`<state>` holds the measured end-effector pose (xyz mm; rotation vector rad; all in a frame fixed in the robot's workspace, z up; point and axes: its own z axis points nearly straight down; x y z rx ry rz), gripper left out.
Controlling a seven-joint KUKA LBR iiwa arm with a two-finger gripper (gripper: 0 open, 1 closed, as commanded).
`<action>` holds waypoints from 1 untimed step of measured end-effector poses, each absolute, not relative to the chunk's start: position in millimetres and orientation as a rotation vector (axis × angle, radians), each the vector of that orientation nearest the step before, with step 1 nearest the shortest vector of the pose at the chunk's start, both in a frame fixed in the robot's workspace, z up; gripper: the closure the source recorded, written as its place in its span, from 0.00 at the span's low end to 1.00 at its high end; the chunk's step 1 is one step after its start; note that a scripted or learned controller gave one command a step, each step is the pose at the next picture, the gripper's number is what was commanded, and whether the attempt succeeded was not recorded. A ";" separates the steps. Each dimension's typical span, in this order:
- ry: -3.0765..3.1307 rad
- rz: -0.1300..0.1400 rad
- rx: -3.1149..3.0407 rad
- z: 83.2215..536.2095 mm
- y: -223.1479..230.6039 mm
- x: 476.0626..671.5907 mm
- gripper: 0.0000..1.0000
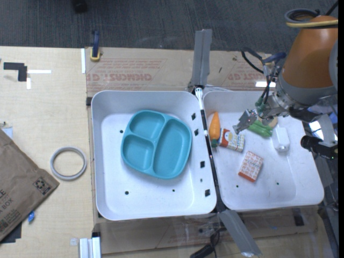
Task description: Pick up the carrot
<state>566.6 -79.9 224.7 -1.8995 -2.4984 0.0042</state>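
One carrot [214,125] lies at your gripper's [245,120] nine o'clock by the bin [301,192] wall; gripper's state: cannot tell.

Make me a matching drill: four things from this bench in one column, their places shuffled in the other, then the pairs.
Things:
1. carrot
2. blue plate
3. tape ring
4. red patterned box

Places:
A. on the bench, left of both bins
B. right bin, against its left wall
C. left bin, in the middle
D. right bin, near the middle

Pairs: 1-B, 2-C, 3-A, 4-D
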 end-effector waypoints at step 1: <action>-2.762 0.001 -1.498 194.4 -38.0 647.0 0.00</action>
